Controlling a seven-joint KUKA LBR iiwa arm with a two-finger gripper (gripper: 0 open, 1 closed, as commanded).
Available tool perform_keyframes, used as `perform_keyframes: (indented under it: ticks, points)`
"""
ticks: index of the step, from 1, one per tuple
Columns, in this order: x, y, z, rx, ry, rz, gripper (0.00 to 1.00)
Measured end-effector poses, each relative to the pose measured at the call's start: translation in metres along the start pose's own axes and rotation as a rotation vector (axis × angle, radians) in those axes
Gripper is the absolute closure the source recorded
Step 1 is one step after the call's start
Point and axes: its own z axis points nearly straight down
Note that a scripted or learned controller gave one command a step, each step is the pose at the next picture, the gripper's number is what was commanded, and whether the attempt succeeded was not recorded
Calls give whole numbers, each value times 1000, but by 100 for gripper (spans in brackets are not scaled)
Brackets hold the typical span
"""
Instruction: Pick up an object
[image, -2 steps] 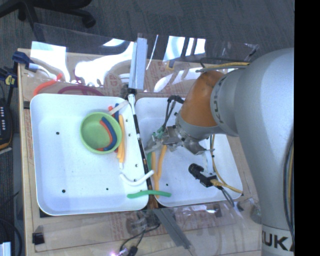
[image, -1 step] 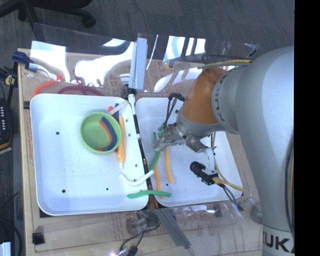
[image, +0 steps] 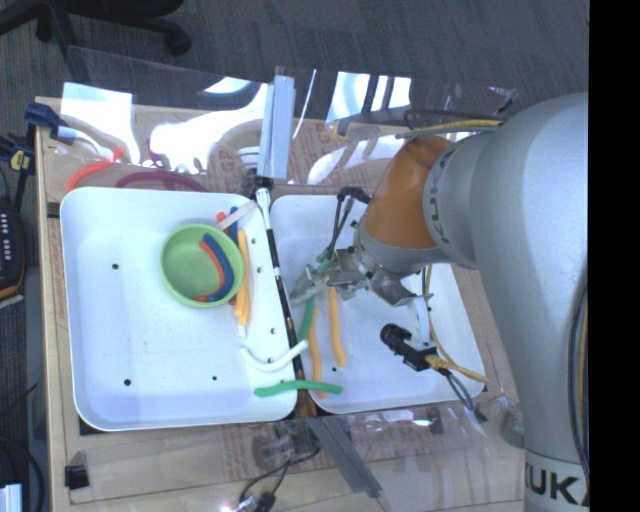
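While the gripper (image: 318, 277) hangs low in the right bin (image: 455, 310), finger state unreadable.
Orange sticks (image: 336, 330) crowd its left wall; the bin's right floor lies open.

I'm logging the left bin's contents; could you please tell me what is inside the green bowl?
The green bowl holds curved blue and red pieces nested along its right inner side. Whatever lies under them, or under the bowl itself, is covered.

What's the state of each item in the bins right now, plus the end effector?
Green bowl: upright in left bin, smaller coloured bowls nested inside.
Orange sticks: lying flat in right bin.
Green stick: lying across the gap between the bins' near edges.
End effector: low over right bin's left side, nothing visibly held.
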Motion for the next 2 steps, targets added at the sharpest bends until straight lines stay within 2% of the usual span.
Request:
perform_keyframes:
  ticks: [1,2]
  points:
    - [0,0,-9,1,-3,-7,100]
    - [0,0,-10,0,-3,-7,0]
